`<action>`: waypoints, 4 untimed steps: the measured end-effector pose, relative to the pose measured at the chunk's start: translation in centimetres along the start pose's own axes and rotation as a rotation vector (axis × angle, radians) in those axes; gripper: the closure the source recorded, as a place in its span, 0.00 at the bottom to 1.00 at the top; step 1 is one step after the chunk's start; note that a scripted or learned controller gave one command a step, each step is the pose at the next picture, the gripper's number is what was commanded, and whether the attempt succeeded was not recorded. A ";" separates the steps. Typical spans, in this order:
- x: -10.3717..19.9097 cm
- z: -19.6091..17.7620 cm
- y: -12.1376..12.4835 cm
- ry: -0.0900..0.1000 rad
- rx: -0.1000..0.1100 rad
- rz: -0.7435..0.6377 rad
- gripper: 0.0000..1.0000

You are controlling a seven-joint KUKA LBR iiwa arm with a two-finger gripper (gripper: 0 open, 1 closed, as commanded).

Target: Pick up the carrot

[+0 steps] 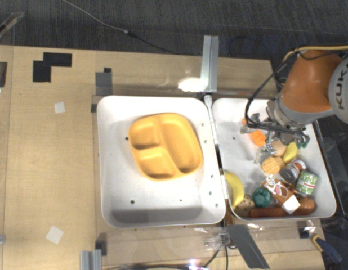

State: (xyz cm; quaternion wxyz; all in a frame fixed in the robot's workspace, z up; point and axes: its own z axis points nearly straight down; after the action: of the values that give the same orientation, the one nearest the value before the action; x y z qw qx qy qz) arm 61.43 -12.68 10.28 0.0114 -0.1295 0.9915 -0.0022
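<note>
The carrot (256, 138) is a small orange piece in the upper left part of the right bin (230, 122). It lies on the bin floor, partly covered by the wrist. My gripper (268, 148) hangs just right of and below the carrot, pointing down into the bin. The grey arm with its orange band (309, 86) comes in from the right above it. The wrist hides the carrot's right end.
Toy food crowds the right bin's lower half: a banana (236, 187), a round cracker (271, 165), two small cans (300, 178), a green broccoli (262, 197) and a sausage (265, 211). A yellow divided plate (163, 145) lies in the left bin (115, 167).
</note>
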 end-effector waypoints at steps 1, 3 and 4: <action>-0.9 1.3 3.0 0.009 -0.004 0.020 0.00; -6.1 -8.8 6.3 0.004 -0.004 -0.131 1.00; -5.9 -8.5 6.2 0.009 -0.006 -0.129 0.00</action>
State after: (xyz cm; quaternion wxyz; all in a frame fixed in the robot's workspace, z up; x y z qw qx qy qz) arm 65.38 -5.17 18.81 0.0062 -0.1934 0.9811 -0.0004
